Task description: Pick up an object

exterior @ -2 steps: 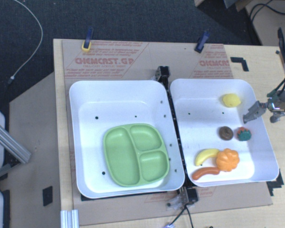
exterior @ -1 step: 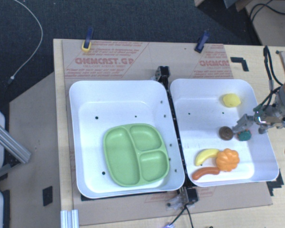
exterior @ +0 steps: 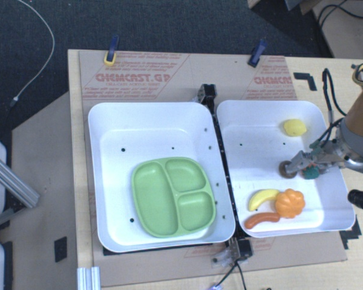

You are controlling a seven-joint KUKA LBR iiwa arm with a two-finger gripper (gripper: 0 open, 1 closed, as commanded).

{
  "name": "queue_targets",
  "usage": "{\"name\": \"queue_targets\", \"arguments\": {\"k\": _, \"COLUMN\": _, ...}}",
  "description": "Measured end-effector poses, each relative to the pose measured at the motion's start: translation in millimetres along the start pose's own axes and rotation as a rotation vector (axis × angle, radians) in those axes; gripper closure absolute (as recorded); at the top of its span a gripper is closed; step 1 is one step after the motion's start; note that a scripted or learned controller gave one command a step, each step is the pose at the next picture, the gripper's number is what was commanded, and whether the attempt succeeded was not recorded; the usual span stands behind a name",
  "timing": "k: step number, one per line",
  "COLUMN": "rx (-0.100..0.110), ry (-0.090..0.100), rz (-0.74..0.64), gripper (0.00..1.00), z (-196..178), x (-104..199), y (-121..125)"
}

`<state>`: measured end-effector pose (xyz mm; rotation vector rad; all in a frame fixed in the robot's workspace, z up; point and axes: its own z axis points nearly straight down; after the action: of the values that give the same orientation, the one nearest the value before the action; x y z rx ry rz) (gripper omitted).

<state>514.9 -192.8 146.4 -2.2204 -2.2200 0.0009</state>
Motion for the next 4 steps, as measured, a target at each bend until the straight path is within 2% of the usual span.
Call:
{"name": "queue_targets", "arguments": {"k": 1, "rx": 0.004, "ry": 0.002, "rz": 0.001, "gripper": 0.0, "z": 62, "x": -3, "y": -6}}
{"name": "queue_targets", "arguments": {"k": 2, "rx": -0.003, "ry": -0.002, "rz": 0.001, "gripper": 1.0, "z": 48, "x": -3, "y": -4}}
{"name": "queue_targets", "arguments": {"k": 4, "rx": -0.007, "ry": -0.003, "rz": -0.001, "gripper": 1.0, "z": -57, "x": 11, "y": -12}}
